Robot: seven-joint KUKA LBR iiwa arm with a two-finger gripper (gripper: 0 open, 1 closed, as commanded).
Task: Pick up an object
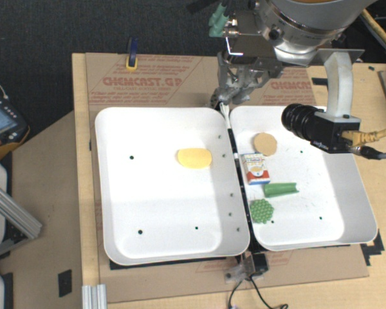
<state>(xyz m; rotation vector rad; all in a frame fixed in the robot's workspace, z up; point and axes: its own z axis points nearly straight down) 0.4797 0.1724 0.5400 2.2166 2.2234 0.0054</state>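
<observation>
Bench (58, 172), cardboard sheet (161, 76), 2 white bins (116, 172)

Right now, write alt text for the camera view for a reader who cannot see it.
Two shallow white bins sit side by side on a bench: the left bin holds a yellow oval piece, and the right bin holds a tan round piece, a small carton, a green wedge and a green bumpy ball. The grey arm's gripper hangs over the bins' far edge.

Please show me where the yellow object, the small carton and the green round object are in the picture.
yellow object (193, 158): camera view, middle of its top face.
small carton (255, 169): camera view, middle of its printed face.
green round object (262, 210): camera view, middle of its bumpy surface.
</observation>
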